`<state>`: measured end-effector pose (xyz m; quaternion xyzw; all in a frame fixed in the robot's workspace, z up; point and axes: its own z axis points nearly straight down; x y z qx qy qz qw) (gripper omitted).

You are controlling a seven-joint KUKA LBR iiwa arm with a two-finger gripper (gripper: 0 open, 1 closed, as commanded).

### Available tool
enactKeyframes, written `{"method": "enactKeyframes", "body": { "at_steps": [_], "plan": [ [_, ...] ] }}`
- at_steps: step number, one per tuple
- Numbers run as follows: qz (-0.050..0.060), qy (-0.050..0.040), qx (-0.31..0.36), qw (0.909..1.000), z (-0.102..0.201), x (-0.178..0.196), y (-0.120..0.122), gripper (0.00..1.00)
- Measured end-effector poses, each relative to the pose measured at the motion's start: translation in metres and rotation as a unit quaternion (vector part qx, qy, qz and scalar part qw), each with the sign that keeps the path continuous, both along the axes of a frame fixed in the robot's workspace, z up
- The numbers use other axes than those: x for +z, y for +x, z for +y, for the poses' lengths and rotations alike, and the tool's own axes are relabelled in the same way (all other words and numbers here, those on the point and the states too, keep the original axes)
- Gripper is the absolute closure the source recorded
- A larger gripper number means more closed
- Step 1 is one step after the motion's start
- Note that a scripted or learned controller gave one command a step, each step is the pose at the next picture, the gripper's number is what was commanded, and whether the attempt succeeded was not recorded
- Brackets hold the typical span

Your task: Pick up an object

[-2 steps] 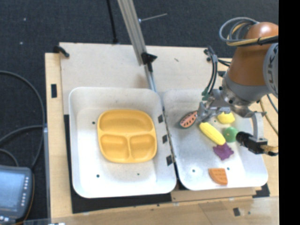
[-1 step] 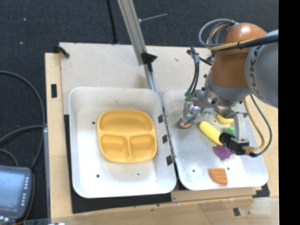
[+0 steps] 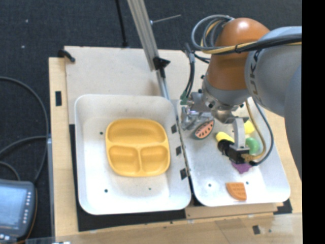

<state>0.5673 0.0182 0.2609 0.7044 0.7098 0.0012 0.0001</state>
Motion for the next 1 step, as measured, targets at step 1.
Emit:
{"method": "enactKeyframes", "body": {
  "at_steps": [1],
  "plan": [
    [0.002,-0.0007,-0.001,1.0,0.0499,-0.0155,0.0028,1.0]
  ]
}}
